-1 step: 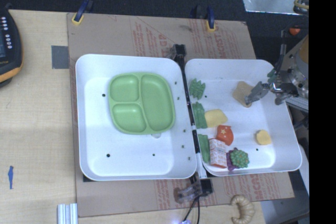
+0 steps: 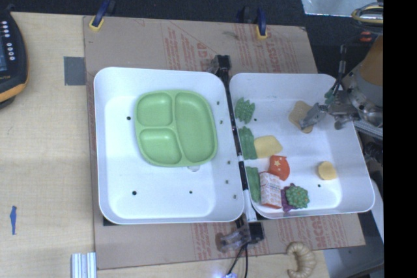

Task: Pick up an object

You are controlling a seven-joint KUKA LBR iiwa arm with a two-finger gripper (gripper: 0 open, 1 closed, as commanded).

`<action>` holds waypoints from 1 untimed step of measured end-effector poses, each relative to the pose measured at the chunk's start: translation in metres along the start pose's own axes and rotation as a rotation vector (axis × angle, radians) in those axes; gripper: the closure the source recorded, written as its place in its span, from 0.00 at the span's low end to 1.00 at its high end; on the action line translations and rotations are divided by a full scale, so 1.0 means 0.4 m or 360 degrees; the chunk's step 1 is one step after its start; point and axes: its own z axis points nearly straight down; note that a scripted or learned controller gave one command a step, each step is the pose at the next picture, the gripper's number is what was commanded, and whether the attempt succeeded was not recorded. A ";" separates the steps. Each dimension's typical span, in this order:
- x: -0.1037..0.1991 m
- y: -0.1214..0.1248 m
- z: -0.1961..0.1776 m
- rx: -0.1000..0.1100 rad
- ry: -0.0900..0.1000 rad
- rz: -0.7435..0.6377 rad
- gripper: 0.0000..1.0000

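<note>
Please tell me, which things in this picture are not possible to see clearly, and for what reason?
- Claw in the camera view: too small and blurred to tell how its fingers stand.
- Tan object in the right bin: the claw covers its right side; whether they touch cannot be told.
- Arm: cut off by the right edge of the view.
- Red and white packet: print too small to read.
- Black device: cut off by the left edge.
</note>
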 end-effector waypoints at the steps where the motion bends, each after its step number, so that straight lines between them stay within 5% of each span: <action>1: 0.067 0.127 0.127 -0.0010 -0.0001 -0.0008 0.00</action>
